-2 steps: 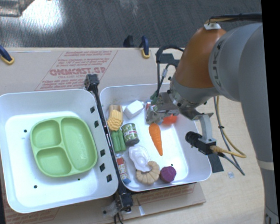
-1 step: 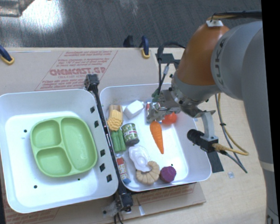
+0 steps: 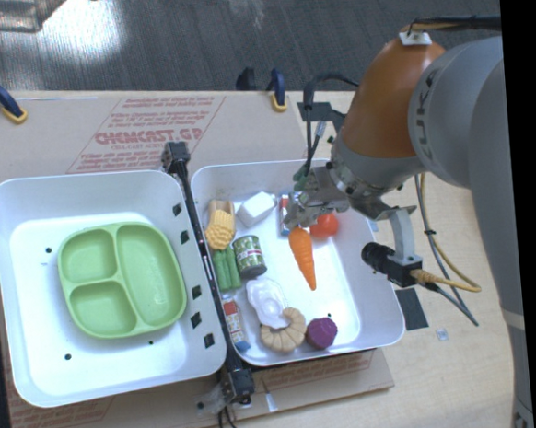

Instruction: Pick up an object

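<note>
Camera view: two white bins are set side by side on a cardboard sheet [image 3: 151, 130] printed with red lettering. In the left bin [image 3: 16, 302] a green tray [image 3: 121, 278] with three compartments lies flat.

The right bin [image 3: 373, 311] holds the objects. Along its left wall a corn cob [image 3: 219, 228] lies above a green cucumber [image 3: 226, 269], and a small red-capped bottle [image 3: 232, 319] lies below that. A green can [image 3: 249, 256] stands just right of the cucumber. A white block [image 3: 255, 208] is placed near the upper wall. A carrot [image 3: 303, 256] lies in the middle of the bin, tip pointing down. A red tomato [image 3: 324, 224] is seen just right of the carrot's top. A white item [image 3: 267, 301], a croissant [image 3: 285, 332] and a purple item [image 3: 322, 332] are grouped at the lower wall.

The gripper [image 3: 297, 211] is positioned at the carrot's top end, beside the tomato. Whether it is apart or together cannot be told
</note>
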Controlling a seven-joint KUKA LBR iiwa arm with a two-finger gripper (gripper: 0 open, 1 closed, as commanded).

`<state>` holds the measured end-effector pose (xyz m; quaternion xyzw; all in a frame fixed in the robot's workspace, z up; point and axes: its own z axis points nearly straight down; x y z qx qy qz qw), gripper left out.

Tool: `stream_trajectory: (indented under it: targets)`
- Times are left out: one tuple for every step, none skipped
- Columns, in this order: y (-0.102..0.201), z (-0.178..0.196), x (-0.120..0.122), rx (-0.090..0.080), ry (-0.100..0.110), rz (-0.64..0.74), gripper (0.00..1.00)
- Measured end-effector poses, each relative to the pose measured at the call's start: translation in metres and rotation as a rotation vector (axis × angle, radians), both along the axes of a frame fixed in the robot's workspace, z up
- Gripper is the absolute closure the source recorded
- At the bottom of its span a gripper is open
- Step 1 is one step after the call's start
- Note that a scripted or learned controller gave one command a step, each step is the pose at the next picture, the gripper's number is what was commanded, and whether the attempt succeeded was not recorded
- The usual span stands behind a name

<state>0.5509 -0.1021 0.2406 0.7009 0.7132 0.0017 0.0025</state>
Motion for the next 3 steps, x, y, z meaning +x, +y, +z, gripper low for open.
stream_trajectory:
  targets:
    - [0.000,0.010,0.001,-0.001,-0.003,0.006,1.00]
    - [0.000,0.021,0.002,-0.002,-0.007,0.012,1.00]
    - [0.040,0.018,-0.012,0.001,0.007,-0.011,1.00]
